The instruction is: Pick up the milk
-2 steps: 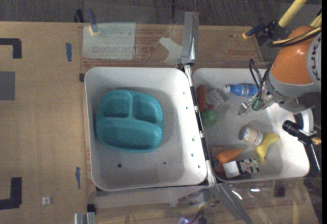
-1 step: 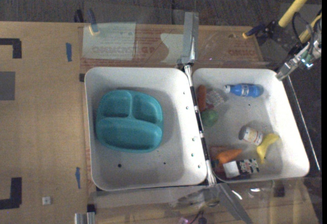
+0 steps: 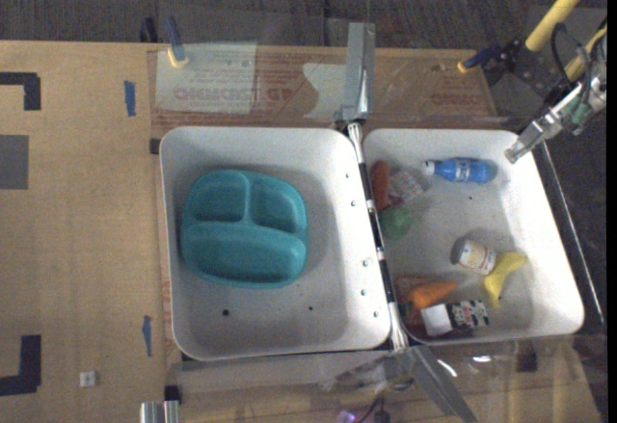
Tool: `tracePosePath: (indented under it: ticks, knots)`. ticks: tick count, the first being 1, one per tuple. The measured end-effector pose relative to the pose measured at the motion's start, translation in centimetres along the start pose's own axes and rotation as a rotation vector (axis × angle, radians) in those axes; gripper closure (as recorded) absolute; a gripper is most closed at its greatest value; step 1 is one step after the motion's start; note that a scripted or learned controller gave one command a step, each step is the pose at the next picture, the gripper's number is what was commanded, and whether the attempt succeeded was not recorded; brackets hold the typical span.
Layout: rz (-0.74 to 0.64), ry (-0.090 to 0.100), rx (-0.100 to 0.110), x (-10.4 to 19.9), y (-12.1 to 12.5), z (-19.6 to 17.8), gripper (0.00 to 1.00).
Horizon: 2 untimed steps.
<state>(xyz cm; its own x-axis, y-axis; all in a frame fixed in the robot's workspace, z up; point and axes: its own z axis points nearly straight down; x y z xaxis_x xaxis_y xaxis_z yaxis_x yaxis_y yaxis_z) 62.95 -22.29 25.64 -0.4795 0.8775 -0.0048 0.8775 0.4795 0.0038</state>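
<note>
Nearest, along the front wall of the right bin (image 3: 564, 305), the milk (image 3: 454, 317) lies on its side, a small carton with a white and a dark patterned face; its print is too small to read. An orange carrot-like piece (image 3: 431, 293) rests just behind it, a yellow banana (image 3: 503, 276) to its right, and a small pale jar (image 3: 473, 255) a little farther back. Toward the divider sit a green item (image 3: 395, 221) and a red one (image 3: 382, 182). A blue bottle (image 3: 462, 170) lies near the back wall. The left bin (image 3: 193, 330) holds a teal divided tray (image 3: 245, 227). Farthest, the gripper (image 3: 518, 149) hovers over the right bin's back right corner, well apart from the milk; whether it is apart or together I cannot tell.
</note>
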Motion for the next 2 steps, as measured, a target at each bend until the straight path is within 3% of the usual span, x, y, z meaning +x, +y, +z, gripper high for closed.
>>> tracePosePath:
  ticks: [1, 2]
  knots:
    - [-0.021, 0.003, 0.001, 2.4, -2.8, 14.5, 0.00]
    - [-0.018, 0.000, -0.001, 8.7, 3.7, 12.9, 0.00]
